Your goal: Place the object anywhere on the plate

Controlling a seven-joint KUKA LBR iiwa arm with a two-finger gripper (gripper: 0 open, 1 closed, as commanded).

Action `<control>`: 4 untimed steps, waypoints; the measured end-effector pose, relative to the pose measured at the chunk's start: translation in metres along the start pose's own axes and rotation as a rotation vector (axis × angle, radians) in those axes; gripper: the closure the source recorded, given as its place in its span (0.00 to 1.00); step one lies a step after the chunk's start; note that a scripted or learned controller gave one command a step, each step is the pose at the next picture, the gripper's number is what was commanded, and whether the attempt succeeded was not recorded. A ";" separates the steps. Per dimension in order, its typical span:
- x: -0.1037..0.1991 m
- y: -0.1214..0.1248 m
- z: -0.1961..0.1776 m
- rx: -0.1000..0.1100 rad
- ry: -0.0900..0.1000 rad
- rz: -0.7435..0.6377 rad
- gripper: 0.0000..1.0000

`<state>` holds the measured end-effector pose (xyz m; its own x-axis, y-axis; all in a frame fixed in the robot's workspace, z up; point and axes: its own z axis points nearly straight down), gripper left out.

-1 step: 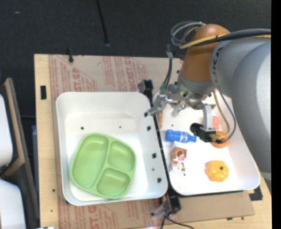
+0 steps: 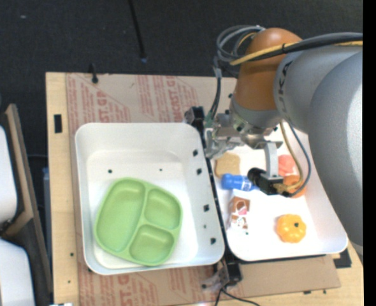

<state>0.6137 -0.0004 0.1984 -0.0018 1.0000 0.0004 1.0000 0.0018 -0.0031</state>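
Grey arm (image 2: 322,107) looms over the right bin (image 2: 325,238).
Fingers (image 2: 239,146) (grip state: cannot tell) hover by tan cookie (image 2: 227,165); green plate (image 2: 138,220) sits left.

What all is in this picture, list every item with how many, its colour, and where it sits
bins: 2, white, side by side on the bench
plate: 1, green, three compartments, in the left bin
bread: 1, tan, right bin, near the divider, by the gripper
bottle: 1, blue, right bin, just below the bread
carton: 1, brown and white, right bin, below the bottle
pumpkin: 1, yellow-orange, right bin, lower right
pink item: 1, pink, right bin, beside a black piece; kind unclear
bench: 1, brown board under the bins
arm: 1, grey with orange band, from the right
gripper: 1, over the right bin's upper left
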 end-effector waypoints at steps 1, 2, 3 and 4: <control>0.044 0.068 0.002 0.001 -0.001 -0.001 1.00; 0.043 0.067 0.001 0.001 -0.001 0.002 0.00; 0.043 0.067 0.001 0.001 -0.001 0.002 0.00; 0.043 0.067 0.001 0.001 -0.001 0.002 0.00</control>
<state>0.6808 0.0424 0.1968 -0.0001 1.0000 -0.0009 1.0000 0.0001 -0.0045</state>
